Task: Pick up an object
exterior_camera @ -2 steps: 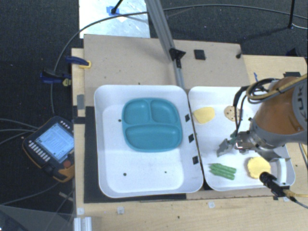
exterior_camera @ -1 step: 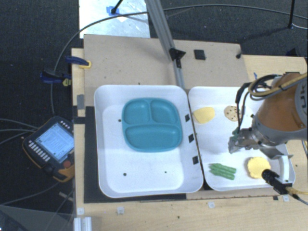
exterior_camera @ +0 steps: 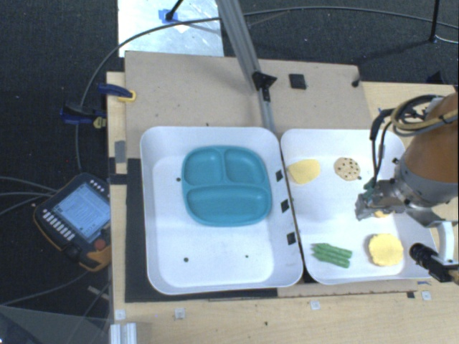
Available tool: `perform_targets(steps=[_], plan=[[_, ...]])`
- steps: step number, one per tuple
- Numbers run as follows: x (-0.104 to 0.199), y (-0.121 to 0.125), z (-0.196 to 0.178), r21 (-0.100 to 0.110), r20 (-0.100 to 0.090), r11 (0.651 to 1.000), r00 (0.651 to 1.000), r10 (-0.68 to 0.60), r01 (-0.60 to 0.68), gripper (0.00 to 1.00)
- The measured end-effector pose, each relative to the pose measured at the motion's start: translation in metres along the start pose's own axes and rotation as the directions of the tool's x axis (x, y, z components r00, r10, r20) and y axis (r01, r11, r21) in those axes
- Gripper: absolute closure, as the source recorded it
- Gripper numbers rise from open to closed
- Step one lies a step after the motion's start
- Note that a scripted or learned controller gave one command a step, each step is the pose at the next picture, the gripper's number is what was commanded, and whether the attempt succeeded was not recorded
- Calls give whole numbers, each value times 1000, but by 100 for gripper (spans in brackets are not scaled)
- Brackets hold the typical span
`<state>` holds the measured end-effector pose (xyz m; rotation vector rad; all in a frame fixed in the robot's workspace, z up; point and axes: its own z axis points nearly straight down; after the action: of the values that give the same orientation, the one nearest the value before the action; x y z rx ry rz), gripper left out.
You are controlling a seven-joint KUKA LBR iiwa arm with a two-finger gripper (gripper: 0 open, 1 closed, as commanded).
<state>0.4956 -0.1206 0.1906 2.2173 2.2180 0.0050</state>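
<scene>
End effector (exterior_camera: 374,205), finger state unclear, hovers at right of frame above the round flat yellow disc (exterior_camera: 386,249) in the right white bin (exterior_camera: 315,264); it should centre over the disc before descending.

No legible text; pendant (exterior_camera: 75,217) screen too blurred to read.

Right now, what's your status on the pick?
Gripper low over right bin, nothing seen held. Yellow disc just below it; cookie, yellow wedge, green beans loose around. Blue plate in left bin.
</scene>
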Motion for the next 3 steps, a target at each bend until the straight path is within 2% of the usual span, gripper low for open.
perform_targets(steps=[1,3], plan=[[0,2,-24,2,-1,1000,1000,-4,4,100],[113,31,-29,4,-3,1000,1000,-10,10,100]])
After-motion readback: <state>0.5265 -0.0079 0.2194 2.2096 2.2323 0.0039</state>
